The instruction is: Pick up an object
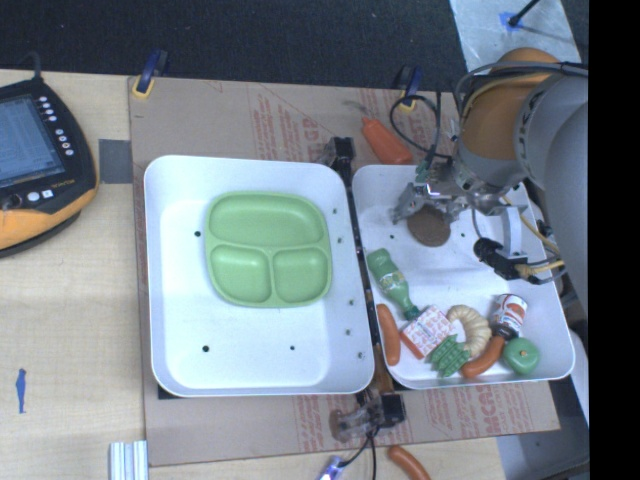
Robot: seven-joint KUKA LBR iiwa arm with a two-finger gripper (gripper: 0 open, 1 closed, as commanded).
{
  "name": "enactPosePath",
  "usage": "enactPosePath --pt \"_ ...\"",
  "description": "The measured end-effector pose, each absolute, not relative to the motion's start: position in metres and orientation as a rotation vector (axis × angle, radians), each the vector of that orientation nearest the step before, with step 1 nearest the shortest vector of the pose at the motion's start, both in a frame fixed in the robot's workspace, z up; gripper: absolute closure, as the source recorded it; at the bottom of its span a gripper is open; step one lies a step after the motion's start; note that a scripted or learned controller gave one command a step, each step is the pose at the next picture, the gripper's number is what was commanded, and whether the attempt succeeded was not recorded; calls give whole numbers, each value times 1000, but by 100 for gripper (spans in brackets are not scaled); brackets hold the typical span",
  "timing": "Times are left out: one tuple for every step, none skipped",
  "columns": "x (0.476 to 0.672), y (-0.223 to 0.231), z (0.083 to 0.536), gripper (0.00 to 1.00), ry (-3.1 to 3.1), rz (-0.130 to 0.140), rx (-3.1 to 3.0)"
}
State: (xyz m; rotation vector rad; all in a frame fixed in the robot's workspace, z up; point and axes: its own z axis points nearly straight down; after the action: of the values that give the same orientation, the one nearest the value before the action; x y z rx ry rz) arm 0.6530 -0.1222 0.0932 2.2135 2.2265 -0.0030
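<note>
the gripper (pixel 432 200) hangs low at 12 o'clock in the right bin (pixel 560 363), over a brown disc (pixel 431 230); cannot tell whether it grips anything. the arm (pixel 520 118) covers that bin's 1 o'clock corner. a green bottle (pixel 391 281) lies at 9 o'clock, with a carrot (pixel 388 330) under it. crowded along 6 o'clock sit a red-and-white packet (pixel 428 330), a bagel (pixel 470 320), a sausage (pixel 480 358), a can (pixel 509 314) and a green ball (pixel 520 355). the left bin (pixel 175 268) carries a green plate (pixel 268 247).
</note>
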Motion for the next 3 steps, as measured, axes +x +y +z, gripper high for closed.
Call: enactPosePath --pt "657 -161 93 0 2224 -2 2218" --pt "628 -153 176 0 2223 -1 2220" --pt "636 -168 92 0 2227 -6 2217"
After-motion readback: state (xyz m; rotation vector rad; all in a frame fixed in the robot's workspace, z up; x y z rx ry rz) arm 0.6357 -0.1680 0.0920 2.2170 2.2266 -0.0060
